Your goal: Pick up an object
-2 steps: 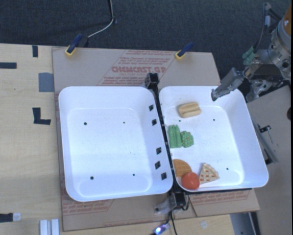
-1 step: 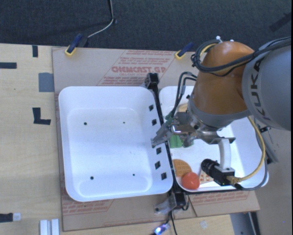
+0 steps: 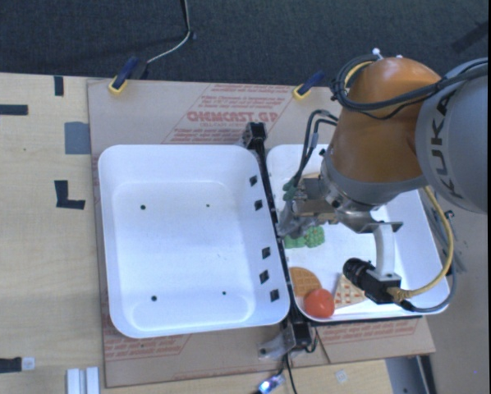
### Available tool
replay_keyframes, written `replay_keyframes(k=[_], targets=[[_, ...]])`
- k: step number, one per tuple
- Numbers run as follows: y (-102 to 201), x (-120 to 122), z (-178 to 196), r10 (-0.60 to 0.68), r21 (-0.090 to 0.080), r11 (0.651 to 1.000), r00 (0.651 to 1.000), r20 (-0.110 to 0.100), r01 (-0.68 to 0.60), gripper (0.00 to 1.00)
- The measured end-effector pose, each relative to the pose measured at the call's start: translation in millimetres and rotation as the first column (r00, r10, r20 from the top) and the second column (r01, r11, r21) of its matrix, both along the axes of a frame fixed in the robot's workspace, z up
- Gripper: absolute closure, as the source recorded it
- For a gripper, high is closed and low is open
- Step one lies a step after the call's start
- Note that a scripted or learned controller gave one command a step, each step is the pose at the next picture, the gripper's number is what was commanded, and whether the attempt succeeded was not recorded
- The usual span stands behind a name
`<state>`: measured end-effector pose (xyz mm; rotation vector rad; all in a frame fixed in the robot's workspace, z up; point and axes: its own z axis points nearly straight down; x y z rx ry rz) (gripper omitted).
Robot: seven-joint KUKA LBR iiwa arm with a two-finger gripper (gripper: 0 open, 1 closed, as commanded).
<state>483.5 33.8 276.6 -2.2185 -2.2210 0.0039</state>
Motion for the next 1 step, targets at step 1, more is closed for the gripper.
replay_keyframes(k=[1], targets=[[59.8,102.8,128.8,0.006,0.003,1.000,1.000,0.021,-0.006,1.00]])
